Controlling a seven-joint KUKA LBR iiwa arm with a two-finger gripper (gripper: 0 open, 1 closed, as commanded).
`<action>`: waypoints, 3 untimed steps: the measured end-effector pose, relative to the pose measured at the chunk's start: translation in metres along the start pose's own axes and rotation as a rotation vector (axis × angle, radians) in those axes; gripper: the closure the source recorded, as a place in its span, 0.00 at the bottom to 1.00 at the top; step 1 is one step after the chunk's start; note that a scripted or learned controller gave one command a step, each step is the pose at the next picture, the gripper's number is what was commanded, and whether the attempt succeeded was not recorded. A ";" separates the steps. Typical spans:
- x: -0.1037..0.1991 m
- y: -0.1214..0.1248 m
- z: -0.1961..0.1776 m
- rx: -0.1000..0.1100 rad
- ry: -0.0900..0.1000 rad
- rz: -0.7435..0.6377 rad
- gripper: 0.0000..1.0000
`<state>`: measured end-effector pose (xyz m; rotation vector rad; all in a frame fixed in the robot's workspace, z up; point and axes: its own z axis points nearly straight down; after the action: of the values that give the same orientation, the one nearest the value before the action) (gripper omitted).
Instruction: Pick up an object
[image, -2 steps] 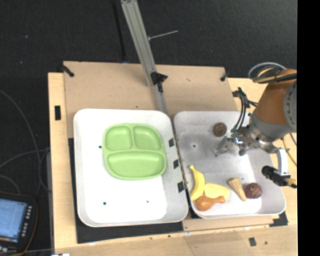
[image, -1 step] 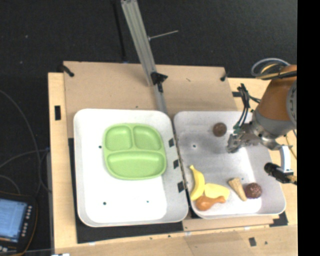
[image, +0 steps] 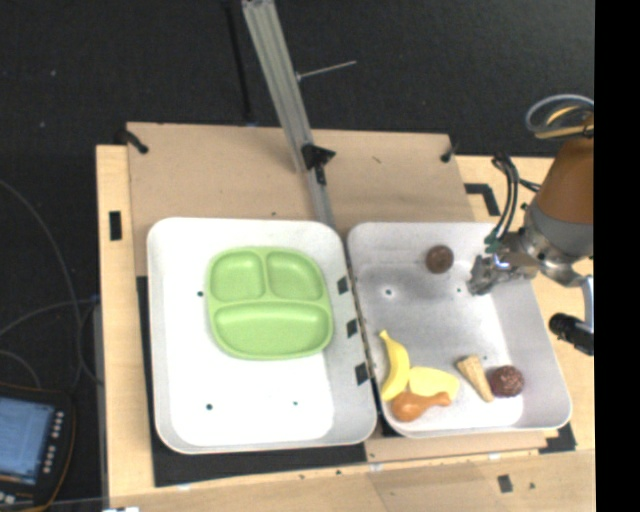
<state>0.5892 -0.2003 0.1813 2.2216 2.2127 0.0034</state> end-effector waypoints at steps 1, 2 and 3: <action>-0.008 0.008 -0.048 -0.001 -0.001 -0.006 1.00; -0.010 0.008 -0.072 0.002 0.000 -0.006 1.00; 0.047 0.012 -0.062 0.004 0.003 -0.010 1.00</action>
<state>0.6011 -0.1528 0.2435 2.2135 2.2277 0.0016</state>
